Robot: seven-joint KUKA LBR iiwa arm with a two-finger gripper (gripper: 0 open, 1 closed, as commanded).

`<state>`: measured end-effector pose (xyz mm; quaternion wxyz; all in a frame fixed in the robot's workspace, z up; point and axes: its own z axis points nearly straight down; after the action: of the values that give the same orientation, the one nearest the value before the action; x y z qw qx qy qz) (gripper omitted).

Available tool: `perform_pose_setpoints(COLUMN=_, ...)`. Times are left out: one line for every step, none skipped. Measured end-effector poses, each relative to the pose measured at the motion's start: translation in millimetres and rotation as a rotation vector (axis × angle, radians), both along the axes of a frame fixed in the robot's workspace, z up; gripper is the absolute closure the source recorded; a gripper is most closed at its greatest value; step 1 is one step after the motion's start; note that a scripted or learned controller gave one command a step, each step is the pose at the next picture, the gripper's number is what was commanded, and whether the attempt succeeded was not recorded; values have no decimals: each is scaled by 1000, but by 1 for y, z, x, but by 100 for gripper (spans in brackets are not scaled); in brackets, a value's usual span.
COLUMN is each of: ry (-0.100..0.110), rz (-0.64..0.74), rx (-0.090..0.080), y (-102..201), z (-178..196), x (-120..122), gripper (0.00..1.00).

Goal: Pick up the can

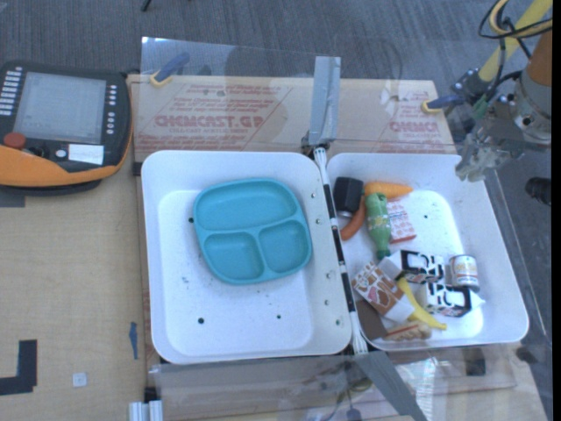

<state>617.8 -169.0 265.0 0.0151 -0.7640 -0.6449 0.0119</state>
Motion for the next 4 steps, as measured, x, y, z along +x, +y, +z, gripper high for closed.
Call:
perform_pose_setpoints(ry=6, rz=0, rx=1, y=-1, z=6, x=0, gripper=100)
perform_pose_setpoints(ry=12, rz=0, rx=2, y=-1, z=11, x=1, gripper=100)
perform_pose_setpoints(ry=-27, rz=-119, rx=-9, y=-7, z=-61, x=49, gripper=100)
perform_pose_setpoints(ry=-21, rz=-116, rx=-9, y=-5, z=-54, x=49, gripper=100)
